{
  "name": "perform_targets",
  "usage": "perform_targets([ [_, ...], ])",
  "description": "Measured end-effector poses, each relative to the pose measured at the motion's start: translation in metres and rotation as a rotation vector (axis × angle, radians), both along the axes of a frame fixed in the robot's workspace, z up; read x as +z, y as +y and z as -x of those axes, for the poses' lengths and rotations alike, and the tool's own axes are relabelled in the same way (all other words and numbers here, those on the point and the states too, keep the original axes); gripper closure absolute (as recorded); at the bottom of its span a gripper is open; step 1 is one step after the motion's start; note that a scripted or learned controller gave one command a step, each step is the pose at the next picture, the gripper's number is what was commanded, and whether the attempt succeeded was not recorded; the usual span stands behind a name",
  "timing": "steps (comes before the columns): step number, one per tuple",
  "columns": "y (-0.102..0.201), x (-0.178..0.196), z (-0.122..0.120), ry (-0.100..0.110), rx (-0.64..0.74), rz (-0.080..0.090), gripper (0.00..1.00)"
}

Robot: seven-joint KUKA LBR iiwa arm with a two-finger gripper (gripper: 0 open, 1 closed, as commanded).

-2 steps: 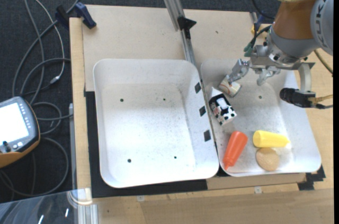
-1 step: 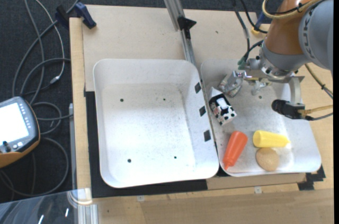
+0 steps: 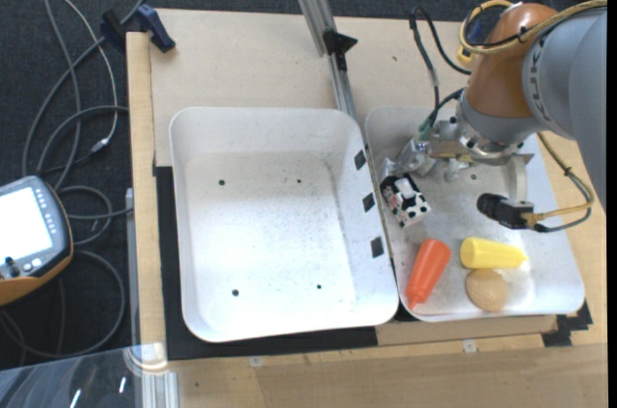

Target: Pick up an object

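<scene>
You see two bins [image 3: 260, 223] of smooth white plastic, the left one speckled. The bench [image 3: 241, 59] looks like matt pale wood. An orange cone [image 3: 427, 269] and yellow piece [image 3: 493, 253] at lower right look like glossy plastic.

Two shallow white bins [image 3: 193, 155]. One orange carrot-shaped piece [image 3: 427, 270], one yellow block [image 3: 493, 253], one tan egg-shaped lump [image 3: 488, 290], one black-and-white figure [image 3: 406, 201].
</scene>
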State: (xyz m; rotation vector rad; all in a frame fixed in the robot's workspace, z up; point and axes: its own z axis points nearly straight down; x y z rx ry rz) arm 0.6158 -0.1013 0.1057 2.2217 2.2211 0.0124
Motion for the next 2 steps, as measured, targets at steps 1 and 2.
perform_targets([
  [1, 0.0, 0.013, -0.002, -0.006, 0.001, 0.002, 1.0],
  [2, 0.011, 0.069, -0.003, -0.001, 0.003, 0.006, 1.0],
])
